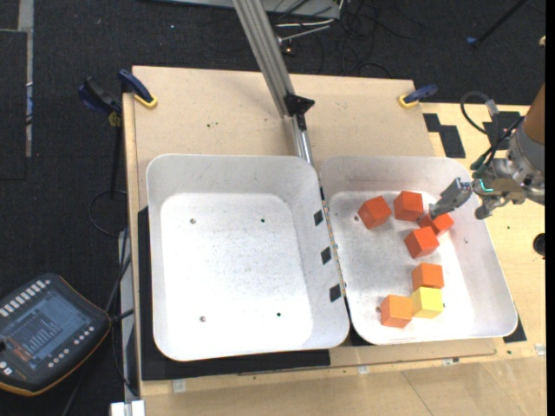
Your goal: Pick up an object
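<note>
Several blocks lie in the right bin. Two red-orange ones sit side by side near its back, with two more just to their right and front. Toward the front lie an orange block, a yellow block and another orange block, close together. My gripper reaches in from the right and hangs over the bin's back right, its tip right above the small red-orange block by the right wall. I see nothing held in it.
The left bin adjoins the right one at a shared middle rim. A slanted metal pole rises from behind the bins. Clamps grip the board's back corners. A teach pendant lies at the lower left.
</note>
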You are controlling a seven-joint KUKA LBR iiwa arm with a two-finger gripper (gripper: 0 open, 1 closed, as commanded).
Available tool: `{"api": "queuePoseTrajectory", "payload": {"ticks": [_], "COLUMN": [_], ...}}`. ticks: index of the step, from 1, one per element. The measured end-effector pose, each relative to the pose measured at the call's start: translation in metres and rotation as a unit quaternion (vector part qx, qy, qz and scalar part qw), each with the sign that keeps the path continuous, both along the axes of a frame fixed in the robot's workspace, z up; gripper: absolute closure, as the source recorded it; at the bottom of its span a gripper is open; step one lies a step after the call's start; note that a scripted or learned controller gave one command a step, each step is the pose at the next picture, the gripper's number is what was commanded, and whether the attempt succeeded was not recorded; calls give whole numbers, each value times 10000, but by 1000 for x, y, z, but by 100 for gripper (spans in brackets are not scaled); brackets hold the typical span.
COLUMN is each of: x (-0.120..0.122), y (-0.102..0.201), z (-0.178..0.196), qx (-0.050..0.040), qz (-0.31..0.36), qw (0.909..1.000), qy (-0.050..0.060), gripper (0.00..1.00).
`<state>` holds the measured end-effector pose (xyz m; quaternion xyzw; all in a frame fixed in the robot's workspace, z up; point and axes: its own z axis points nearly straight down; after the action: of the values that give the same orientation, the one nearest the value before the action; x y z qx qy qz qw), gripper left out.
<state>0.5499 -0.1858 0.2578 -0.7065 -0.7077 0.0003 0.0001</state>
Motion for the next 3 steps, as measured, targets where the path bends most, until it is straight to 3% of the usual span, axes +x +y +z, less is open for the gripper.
{"api": "queuePoseTrajectory", "payload": {"ticks": [1, 3], "x": [0, 4], "y": [0, 9], "z": [0, -108], "qx": [-1, 8], "qz": [-4, -7], "qw": [10000, 10000], "qy": [-2, 29], "gripper": [0, 0]}}
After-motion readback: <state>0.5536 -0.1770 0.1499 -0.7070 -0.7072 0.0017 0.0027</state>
